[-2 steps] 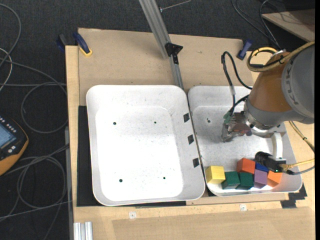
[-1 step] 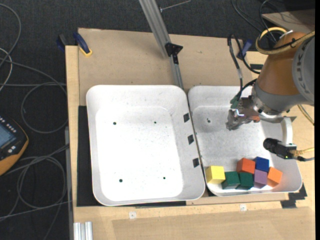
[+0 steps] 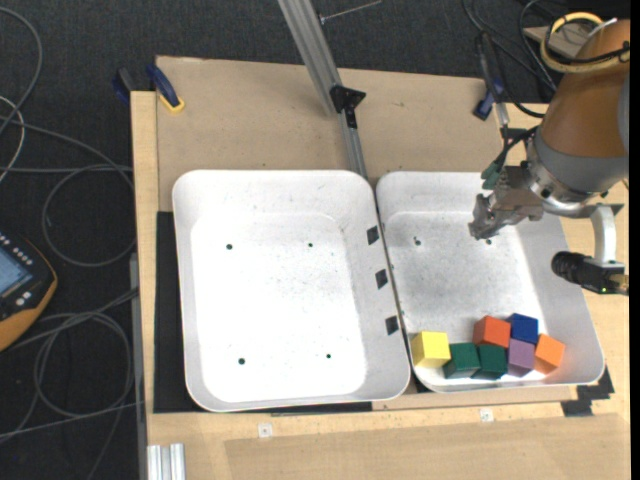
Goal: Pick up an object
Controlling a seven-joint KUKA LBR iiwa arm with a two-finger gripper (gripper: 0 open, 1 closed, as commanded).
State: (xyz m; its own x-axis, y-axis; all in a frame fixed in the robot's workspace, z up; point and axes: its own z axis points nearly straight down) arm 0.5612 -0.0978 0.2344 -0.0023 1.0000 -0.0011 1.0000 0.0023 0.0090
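- Two white bins sit side by side on the desk (image 3: 300, 98): the left bin (image 3: 200, 208) and the right bin (image 3: 570, 318), with the arm (image 3: 590, 118) reaching in from the right.
- Seven small blocks are huddled against the near wall of the right bin: a yellow block (image 3: 432, 347), a dark green block (image 3: 462, 359), a second green block (image 3: 491, 360), an orange block (image 3: 492, 331), a blue block (image 3: 523, 326), a purple block (image 3: 522, 353) and a second orange block (image 3: 549, 350).
- End effector (image 3: 487, 230): it hangs over the far part of the right bin, well apart from the blocks. Nothing is seen between its fingertips; whether they are spread or closed cannot be told at this size.
- Task status, as judged: no block is taken; the approach is not yet made.
- Handling, as judged: the blocks look rigid, light and flat-sided, probably wood or foam. They should take a firm pinch without damage and offer fair grip.
- Hold point, as judged: the yellow block stands at the left end of the cluster with its left side free, so opposing faces there appear most reachable. The purple and green blocks touch their neighbours, leaving little room for fingers.
- Risk, as judged: the near wall lies just beside the cluster and may obstruct a descent.
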